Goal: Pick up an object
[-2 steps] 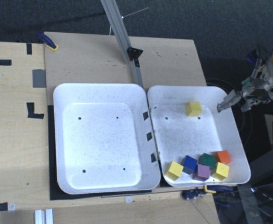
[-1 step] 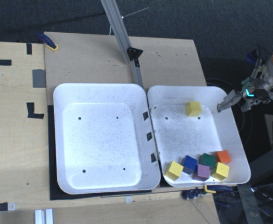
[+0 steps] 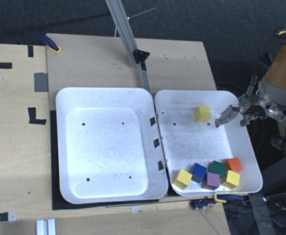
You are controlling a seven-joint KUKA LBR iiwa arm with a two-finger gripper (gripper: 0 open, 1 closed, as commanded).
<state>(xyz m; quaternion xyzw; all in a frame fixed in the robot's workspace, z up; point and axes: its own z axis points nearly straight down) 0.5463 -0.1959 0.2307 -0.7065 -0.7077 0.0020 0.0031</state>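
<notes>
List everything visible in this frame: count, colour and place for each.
bins: 2, white, side by side on the bench
yellow blocks: 3, one alone at the right bin's far end, two in its near cluster
blue block: 1, near cluster
green block: 1, near cluster
purple block: 1, near cluster
orange block: 1, near cluster
pole: 1, grey, slanting behind the bins
gripper: 1, grey, over the right bin's far right edge

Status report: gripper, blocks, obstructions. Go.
Gripper over right bin's right edge, holding nothing. Lone yellow block just left of it, clear. Six more blocks clustered at near edge.
</notes>
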